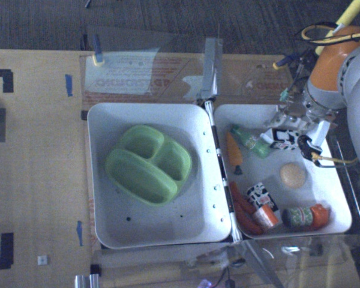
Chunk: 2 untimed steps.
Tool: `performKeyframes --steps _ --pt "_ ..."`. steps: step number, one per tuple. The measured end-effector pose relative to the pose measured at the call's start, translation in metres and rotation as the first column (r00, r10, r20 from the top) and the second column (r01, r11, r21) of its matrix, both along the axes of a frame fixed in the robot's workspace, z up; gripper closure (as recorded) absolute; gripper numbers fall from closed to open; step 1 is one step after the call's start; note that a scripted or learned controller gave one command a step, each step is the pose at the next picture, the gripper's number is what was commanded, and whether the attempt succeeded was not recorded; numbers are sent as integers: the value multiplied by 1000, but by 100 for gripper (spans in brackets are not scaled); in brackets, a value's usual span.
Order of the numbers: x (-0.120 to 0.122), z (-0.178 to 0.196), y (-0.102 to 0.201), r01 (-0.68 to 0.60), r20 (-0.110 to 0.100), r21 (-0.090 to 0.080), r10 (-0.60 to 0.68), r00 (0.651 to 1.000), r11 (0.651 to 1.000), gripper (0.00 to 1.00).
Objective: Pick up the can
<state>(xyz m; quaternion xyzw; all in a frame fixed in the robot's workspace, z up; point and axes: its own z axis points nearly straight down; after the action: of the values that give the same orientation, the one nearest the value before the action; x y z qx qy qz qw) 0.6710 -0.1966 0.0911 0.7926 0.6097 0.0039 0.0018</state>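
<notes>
The can [296, 217] lies on its side near the front right corner of the right bin [342, 194]. It has a green label, and an orange-red item [320, 213] touches its right end. My gripper [290, 129] hangs over the back of the same bin, well behind the can and close to the cap end of a green bottle [251, 141]. A small black-and-white item [282, 138] sits right under the gripper. Whether the gripper touches it is unclear.
The right bin also holds an orange carrot [233, 149], a tan round bun [293, 175], a cow-patterned carton [261, 196], a small orange-and-white cup [266, 215] and a red pepper [242, 210]. A green divided plate [149, 164] lies in the left bin [102, 221].
</notes>
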Motion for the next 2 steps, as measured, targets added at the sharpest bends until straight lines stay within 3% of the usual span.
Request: performKeyframes --steps 1,2 --pt "-68 34 14 -441 -7 -2 441 897 897 0" --pt "-178 3 5 -669 7 -21 669 743 743 0"
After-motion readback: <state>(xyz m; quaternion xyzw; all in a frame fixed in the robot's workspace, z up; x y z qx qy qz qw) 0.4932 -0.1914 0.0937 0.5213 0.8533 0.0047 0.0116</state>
